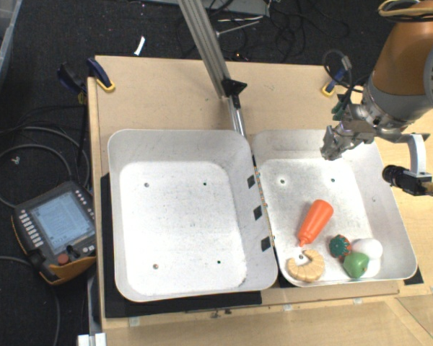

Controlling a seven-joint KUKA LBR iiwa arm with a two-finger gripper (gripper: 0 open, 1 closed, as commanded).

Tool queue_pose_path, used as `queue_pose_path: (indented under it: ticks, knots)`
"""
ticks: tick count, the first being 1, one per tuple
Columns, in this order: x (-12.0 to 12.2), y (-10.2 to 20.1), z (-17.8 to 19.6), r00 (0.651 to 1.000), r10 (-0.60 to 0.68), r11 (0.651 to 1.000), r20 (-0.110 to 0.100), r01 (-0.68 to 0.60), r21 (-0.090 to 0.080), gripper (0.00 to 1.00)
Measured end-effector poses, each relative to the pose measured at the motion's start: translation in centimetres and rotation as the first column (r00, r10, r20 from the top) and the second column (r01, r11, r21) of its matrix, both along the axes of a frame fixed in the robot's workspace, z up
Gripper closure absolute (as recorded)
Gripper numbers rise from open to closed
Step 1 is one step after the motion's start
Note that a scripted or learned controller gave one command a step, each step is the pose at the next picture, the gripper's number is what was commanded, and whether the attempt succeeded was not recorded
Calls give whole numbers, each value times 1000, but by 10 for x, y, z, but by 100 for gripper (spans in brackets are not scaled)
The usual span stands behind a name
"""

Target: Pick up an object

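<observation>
Two bins, one carrot, perhaps four other toys.

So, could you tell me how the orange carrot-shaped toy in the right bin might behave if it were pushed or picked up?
The orange carrot toy looks like smooth moulded plastic, so it is probably stiff and light. Its round, tapered body lies on its side on the right bin floor, so a push would likely roll it in a curve. That glossy taper might also slip out of the pincer.

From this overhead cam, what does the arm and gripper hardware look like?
Arm: bulky rounded grey link with a glossy orange band above the wrist. Dark cables, some teal, run alongside the wrist. Gripper: small, dark grey metal, compact. A white bracket with a black cylinder sticks out on the side.
</observation>
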State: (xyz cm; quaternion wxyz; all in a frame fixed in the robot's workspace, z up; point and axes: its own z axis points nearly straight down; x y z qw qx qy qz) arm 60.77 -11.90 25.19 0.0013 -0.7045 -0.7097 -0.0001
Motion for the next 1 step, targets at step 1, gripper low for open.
queue_pose_path:
  ticks: [1]
  knots:
    - [0,58,-14,1000,1,1000,0,-1,0,100]
